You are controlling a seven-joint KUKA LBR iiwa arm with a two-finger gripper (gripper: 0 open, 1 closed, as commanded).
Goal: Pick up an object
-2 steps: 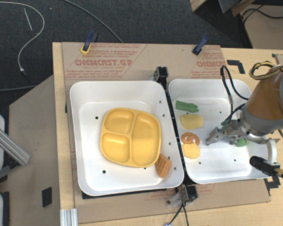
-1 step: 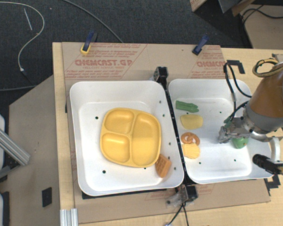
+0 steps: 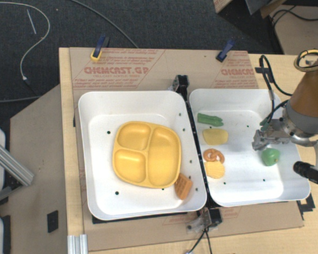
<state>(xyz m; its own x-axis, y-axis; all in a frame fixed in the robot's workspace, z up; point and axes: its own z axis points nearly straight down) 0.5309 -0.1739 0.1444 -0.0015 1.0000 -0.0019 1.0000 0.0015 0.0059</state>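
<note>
My gripper [image 3: 265,141] hangs low over the right bin [image 3: 238,194], just beside a small green object [image 3: 270,156] at the right of the frame.

My arm [image 3: 307,97] comes in from the frame's right edge, its orange band above the grey wrist; whether the gripper is apart or together I cannot tell. The green object lies on the bin floor directly below and slightly right of my gripper, touching or nearly so. Along the right bin's left side sit a long green piece [image 3: 210,119], a pale yellow piece [image 3: 215,137], a small orange pretzel-shaped item [image 3: 213,155] and a yellow disc [image 3: 215,170]. The left bin [image 3: 95,120] holds a yellow divided plate [image 3: 147,154] at centre, with a brown waffle-like piece [image 3: 183,186] against the plate's lower right rim.
</note>
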